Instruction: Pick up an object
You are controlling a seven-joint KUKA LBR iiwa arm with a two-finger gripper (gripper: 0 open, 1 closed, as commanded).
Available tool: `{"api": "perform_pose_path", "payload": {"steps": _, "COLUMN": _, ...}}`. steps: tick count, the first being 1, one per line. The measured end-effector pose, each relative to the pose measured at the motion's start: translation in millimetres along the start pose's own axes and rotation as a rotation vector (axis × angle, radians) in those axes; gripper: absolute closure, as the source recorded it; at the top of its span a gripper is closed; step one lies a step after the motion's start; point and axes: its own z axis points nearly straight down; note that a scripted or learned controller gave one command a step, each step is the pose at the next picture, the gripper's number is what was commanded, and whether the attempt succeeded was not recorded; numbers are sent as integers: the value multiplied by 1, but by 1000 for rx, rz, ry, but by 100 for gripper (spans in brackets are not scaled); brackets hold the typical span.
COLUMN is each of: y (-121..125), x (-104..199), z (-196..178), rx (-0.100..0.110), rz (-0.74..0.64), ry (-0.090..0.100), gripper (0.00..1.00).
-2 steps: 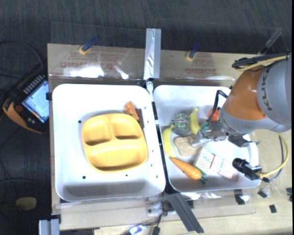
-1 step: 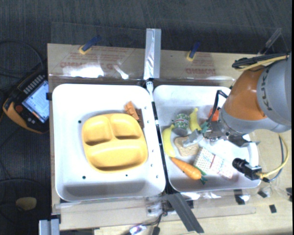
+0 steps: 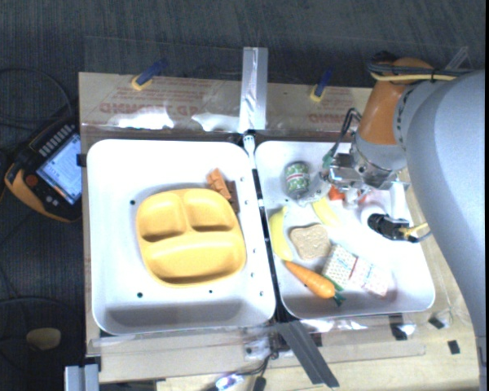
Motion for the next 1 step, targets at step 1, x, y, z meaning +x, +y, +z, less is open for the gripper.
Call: {"api": "perform_pose_path", "payload": {"steps": 1, "y": 0, "x": 0, "z": -10, "rx": -2, "rz": -2, "ry": -6, "gripper": 100}}
